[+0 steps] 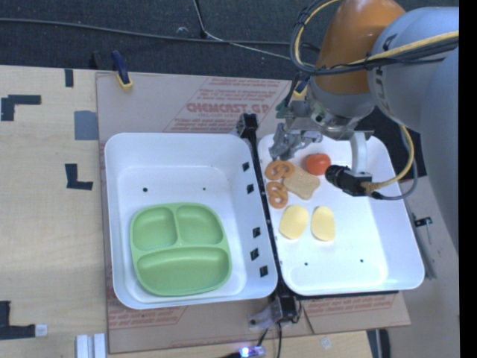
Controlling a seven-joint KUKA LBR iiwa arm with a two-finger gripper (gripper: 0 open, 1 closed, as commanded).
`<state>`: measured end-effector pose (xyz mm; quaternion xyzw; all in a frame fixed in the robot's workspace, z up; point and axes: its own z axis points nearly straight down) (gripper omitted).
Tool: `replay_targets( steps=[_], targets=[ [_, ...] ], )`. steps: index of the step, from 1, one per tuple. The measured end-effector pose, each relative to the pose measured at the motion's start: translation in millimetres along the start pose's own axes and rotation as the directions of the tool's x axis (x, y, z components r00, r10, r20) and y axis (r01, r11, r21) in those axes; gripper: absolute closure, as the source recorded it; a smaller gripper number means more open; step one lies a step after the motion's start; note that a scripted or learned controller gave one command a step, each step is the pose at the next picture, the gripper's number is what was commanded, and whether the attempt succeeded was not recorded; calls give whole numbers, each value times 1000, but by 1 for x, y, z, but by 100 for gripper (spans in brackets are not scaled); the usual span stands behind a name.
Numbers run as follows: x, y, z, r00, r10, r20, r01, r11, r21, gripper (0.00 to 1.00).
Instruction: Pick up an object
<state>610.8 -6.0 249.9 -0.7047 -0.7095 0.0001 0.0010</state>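
The right bin (373,267) holds a red tomato (318,162), a tan bread slice (302,184), two orange pretzels (278,171) (277,195) and two pale yellow pieces (294,221) (323,223). My gripper (285,149) hangs over the back left corner of that bin, just above the upper pretzel and left of the tomato. I see nothing between its fingers.
The left bin (123,170) carries a green divided plate (179,247) in its front half. A black divider with clips (257,200) runs between the bins. The front part of the right bin is bare white floor.
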Motion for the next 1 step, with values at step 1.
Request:
replay_targets(
  steps=[1],
  targets=[
    [55,-9,-3,1000,-1,0,1,1000,0,100]
  ],
)
